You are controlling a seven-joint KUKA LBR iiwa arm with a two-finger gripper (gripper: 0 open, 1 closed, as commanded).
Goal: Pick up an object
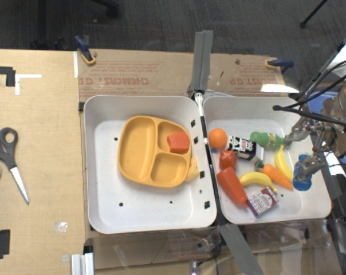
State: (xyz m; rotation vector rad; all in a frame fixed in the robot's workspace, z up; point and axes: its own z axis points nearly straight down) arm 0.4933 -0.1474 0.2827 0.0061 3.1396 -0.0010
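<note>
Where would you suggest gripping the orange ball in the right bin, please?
Take the orange ball across its middle, coming straight down. It is round, so any pair of opposite sides works; it sits close to the bin's left wall, so closing parallel to that wall seems safest.

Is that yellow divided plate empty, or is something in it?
Not empty. The yellow plate holds one orange-red block in its upper right compartment; the other two compartments look bare.
</note>
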